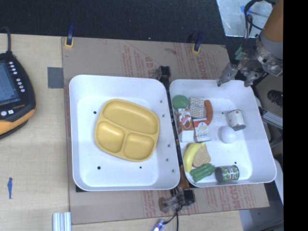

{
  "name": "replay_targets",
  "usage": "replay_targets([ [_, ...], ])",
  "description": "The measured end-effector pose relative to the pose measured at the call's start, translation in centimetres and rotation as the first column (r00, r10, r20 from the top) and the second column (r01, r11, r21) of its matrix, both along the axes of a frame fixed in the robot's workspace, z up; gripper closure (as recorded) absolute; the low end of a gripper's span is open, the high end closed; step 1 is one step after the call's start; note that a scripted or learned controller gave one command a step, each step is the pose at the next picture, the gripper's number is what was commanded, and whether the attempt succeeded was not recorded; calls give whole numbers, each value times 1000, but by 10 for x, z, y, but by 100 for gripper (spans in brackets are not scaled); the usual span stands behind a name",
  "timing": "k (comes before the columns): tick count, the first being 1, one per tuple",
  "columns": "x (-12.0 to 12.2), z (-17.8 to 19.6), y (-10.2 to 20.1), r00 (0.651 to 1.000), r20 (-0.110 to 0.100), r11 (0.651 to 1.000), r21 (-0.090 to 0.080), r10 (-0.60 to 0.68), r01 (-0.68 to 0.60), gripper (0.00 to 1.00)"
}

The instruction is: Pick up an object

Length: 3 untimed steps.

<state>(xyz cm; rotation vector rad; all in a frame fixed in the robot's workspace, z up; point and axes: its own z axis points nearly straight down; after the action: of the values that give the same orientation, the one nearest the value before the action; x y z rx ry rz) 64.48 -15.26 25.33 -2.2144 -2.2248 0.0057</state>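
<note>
The claw [237, 77] hangs above the far right corner of the right bin [257, 109], its 2 fingers spread apart and pinching nothing. Nearest it lie a small tin can [235, 119] on its side and a white ball [227, 134], both standing apart from their neighbours, so either looks the easier pick. To do this step well, I would judge the claw should centre over 1 such isolated item and come straight down with the fingers straddling it, avoiding the crowded row by the bin's left wall, where a green disc [180, 101], a sausage [208, 109], small cartons [202, 131], a banana [190, 156] and a jar [226, 173] sit close together. The arm [272, 30] enters from the upper right, wrist bent downward toward the tabletop [43, 153]. The left bin [79, 129] holds a yellow divided tray [127, 129].
</note>
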Motion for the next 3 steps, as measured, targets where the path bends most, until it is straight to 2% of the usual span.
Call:
replay_targets([
  [1,6,-138,29,1000,2,1000,0,-2,2,0],
  [2,6,-128,28,1000,1,1000,-1,-1,1,100],
  [3,6,-128,28,1000,1,1000,0,-1,1,0],
])
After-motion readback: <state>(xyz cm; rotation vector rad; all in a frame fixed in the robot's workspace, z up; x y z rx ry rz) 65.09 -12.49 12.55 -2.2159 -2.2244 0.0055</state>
